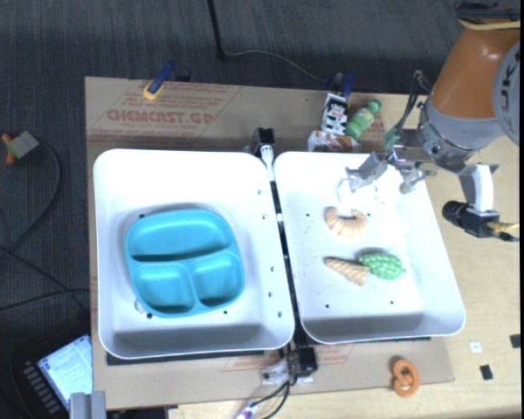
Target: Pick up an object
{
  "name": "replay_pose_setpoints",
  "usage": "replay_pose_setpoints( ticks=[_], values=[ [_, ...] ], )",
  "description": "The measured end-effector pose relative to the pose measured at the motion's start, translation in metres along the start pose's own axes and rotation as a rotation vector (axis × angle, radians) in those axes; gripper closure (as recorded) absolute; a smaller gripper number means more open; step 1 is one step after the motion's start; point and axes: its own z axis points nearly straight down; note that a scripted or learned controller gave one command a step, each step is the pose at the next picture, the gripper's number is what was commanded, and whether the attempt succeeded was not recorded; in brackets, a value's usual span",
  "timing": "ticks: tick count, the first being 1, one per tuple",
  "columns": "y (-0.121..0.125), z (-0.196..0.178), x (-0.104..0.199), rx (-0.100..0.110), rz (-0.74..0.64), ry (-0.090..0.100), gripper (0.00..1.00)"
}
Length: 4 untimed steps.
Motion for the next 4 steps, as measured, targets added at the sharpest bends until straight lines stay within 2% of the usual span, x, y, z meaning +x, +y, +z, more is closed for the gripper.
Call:
replay_pose_setpoints(
  ticks=[1, 2, 3, 4],
  values=[
    [0.016, 0.155, -0.045, -0.01, 0.002, -0.004, 0.0],
    [0.016, 0.145, -0.046, -0.01, 0.002, -0.006, 1.0],
    [0.07, 0.007, 0.0, -0.006, -0.001, -0.001, 1.0],
    [0.02, 0.011, 0.102, 0.0, -0.001, 0.001, 1.0]
  ],
)
